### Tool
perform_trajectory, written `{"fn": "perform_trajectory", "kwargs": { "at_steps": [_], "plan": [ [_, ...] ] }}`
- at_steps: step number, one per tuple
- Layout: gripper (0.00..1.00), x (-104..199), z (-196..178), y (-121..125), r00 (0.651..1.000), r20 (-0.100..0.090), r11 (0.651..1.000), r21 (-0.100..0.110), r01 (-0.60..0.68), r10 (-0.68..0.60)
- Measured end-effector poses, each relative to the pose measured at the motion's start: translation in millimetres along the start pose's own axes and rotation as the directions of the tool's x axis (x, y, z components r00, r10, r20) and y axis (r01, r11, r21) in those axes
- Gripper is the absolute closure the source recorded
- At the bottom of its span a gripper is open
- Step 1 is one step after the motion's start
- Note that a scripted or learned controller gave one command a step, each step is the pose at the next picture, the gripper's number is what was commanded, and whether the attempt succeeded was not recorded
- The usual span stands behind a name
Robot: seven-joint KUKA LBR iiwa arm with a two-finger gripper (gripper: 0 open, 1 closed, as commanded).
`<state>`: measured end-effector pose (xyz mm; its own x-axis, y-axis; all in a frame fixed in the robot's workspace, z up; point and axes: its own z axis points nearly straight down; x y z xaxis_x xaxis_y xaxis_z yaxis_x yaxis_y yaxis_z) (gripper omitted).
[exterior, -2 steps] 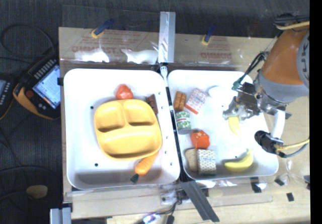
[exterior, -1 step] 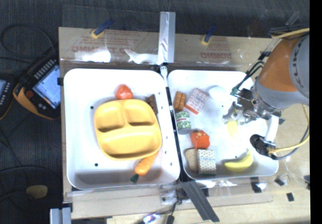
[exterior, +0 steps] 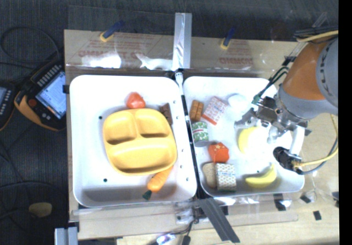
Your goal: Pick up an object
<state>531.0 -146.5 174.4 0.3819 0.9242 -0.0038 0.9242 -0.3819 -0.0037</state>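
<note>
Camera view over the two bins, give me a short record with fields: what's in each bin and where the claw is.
left bin: yellow divided tray, tomato at its far edge, carrot at its near edge
right bin: lemon, banana, red pepper, small can, printed packet, patterned box
arm: grey with orange band, entering from the right
claw: over the right bin, just beside the lemon
claw contents: cannot tell
</note>
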Motion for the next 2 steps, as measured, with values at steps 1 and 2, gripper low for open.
{"fn": "perform_trajectory", "kwargs": {
  "at_steps": [1, 2],
  "plan": [
    [0.00, 34.0, 82.4, -17.9, 0.981, 0.000, 0.981, -0.006, 0.193, -0.193],
    [0.00, 50.9, -8.5, -28.8, 0.963, -0.002, 0.963, -0.001, 0.268, -0.268]
  ]
}}
